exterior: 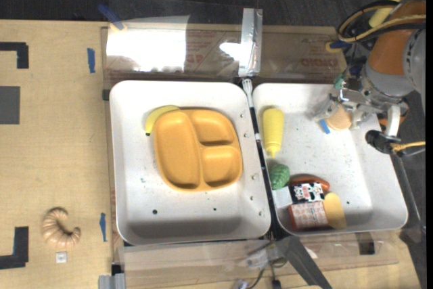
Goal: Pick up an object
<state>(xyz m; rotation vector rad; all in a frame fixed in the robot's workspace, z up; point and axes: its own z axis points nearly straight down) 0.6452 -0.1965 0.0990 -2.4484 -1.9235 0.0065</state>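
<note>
My gripper [349, 103] hangs over the far right part of the right bin [379, 166], below the orange band of the arm. A small peach-coloured object [339, 120] with a blue bit at its left sits right under the gripper, touching or very close to it. Further left in the same bin a yellow mustard bottle [273, 130] lies along the left wall. Near the front are a green broccoli-like piece [280, 176], a red labelled bottle [308, 189], a red-brown can [308, 215] and a yellow block [334, 208].
The left bin [128, 166] holds an orange divided plate [197, 147] with a yellow banana [157, 116] partly under its far left edge. A tan croissant-like toy [61, 227] lies on the wooden bench at the left. Clear plastic sheeting [183, 44] stands behind the bins.
</note>
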